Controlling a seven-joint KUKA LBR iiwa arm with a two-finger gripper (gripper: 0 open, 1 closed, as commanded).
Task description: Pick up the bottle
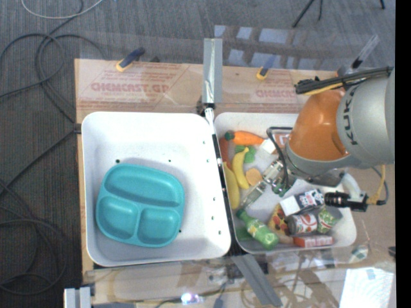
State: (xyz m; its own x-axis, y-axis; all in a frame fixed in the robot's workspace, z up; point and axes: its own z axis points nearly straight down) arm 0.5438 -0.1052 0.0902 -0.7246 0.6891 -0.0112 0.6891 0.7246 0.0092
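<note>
The bottle (259, 230) is small and green and lies on its side near the front edge of the right bin (347, 235). My gripper (255, 190) hangs over the middle of that bin, slanting down to the left from the orange wrist band (316, 135). Its tip is a short way above and behind the bottle, close to a yellow banana (238, 169). Nothing shows held in it.
The right bin is crowded: a carrot (248, 137) at the back, a soda can (306, 223), a small white box (300, 202) and a red packet (314, 241) at the front right. A teal divided plate (140, 204) lies in the left bin (96, 130).
</note>
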